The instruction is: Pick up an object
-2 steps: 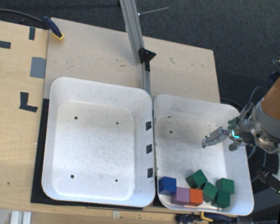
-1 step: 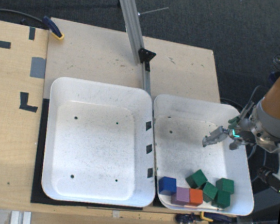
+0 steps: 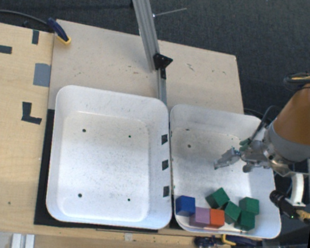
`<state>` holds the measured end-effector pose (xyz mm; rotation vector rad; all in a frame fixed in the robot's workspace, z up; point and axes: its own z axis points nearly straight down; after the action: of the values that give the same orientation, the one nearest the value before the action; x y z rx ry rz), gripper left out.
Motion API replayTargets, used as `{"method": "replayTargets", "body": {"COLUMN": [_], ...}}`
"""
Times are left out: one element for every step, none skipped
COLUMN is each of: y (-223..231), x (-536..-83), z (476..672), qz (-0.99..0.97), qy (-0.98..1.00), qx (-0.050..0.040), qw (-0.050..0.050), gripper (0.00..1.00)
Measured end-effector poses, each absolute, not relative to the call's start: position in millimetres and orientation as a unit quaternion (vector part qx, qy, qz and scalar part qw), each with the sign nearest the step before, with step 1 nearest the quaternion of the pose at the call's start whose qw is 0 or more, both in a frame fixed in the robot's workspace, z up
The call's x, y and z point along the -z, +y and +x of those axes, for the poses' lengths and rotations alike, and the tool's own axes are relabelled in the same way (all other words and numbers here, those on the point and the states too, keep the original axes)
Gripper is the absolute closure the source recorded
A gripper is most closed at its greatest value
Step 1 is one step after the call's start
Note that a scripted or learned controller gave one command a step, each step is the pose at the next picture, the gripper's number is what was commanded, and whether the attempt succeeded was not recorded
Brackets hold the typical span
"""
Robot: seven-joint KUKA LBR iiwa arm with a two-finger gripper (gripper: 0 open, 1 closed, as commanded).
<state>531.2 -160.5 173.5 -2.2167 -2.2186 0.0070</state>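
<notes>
The bench [image 3: 145, 70] is a pale wooden board that bears two shallow white bins side by side on a black mat [image 3: 40, 190]. The left bin [image 3: 66, 101] touches the right bin [image 3: 214, 116] along their shared rims. A blue-and-yellow clamp [image 3: 59, 30] sits at the bench's far left corner.

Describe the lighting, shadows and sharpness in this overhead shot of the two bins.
Camera view: soft, even light, no strong glare on the left bin or right bin; the blocks cast only faint shadows; the bins' speckling and the blocks' edges look sharp, while the gripper is slightly blurred, its fingers hard to make out.
</notes>
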Motion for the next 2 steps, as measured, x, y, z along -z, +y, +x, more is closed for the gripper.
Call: {"method": "replayTargets", "body": {"y": [-163.4,-162.8], "x": [-128.4,-89.9], "z": [526.3,525.5], "qz": [-0.707,-0.707], "qy": [-0.707,-0.707], "qx": [-0.0022,-0.0014], "qw": [0.003,0.001], "gripper": [0.00,0.00]}}
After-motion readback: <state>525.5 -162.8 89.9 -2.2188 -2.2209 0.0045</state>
